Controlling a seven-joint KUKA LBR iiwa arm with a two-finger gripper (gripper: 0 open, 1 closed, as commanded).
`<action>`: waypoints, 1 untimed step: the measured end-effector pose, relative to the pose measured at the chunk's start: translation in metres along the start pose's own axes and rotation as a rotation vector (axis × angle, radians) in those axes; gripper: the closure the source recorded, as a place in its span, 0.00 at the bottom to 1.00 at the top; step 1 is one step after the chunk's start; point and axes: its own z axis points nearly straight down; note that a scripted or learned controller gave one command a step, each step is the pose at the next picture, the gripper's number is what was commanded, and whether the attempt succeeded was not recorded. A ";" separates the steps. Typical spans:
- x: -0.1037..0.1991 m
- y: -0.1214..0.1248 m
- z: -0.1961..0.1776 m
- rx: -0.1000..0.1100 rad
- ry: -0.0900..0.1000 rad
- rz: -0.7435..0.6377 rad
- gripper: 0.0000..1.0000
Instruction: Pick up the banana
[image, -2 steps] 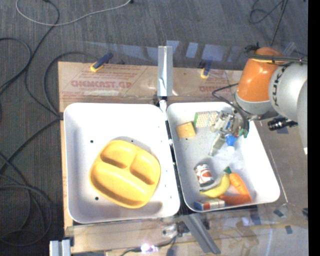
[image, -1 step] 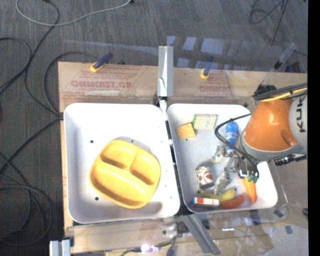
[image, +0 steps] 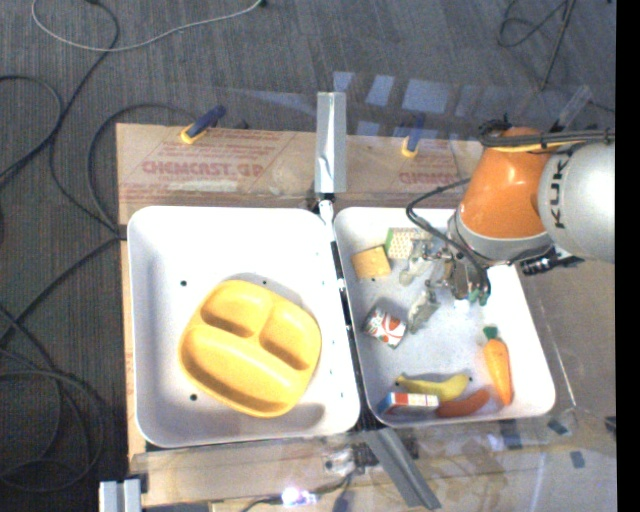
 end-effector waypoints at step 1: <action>-0.012 -0.083 -0.049 0.003 0.008 -0.105 0.00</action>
